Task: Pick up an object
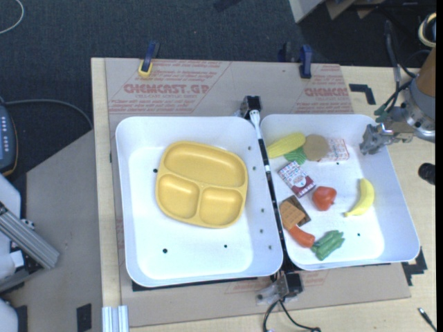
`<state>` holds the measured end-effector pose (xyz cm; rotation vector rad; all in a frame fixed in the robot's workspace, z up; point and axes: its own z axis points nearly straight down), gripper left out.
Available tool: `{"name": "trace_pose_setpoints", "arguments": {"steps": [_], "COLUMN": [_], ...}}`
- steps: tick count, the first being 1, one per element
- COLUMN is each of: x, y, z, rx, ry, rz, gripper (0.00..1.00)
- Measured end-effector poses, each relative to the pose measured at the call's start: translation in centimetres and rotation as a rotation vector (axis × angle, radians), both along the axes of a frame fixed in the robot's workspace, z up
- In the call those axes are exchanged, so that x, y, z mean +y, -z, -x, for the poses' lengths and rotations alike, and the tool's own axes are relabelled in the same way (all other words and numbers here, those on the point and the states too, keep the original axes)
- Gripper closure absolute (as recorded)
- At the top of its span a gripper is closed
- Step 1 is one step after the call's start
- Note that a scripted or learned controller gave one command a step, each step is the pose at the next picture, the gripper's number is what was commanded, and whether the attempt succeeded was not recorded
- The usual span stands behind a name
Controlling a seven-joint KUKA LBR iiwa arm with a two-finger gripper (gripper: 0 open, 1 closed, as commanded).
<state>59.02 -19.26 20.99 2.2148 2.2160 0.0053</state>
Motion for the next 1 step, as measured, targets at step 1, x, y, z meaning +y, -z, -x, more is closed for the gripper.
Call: {"name": "trace_pose_setpoints", "arguments": {"steps": [1], "x": [-0.04], "y": [-1.65], "z": [-0.10], "rx": [0.003], "ry": [0.000], "rz": [-0.001], "gripper": [1.00]}}
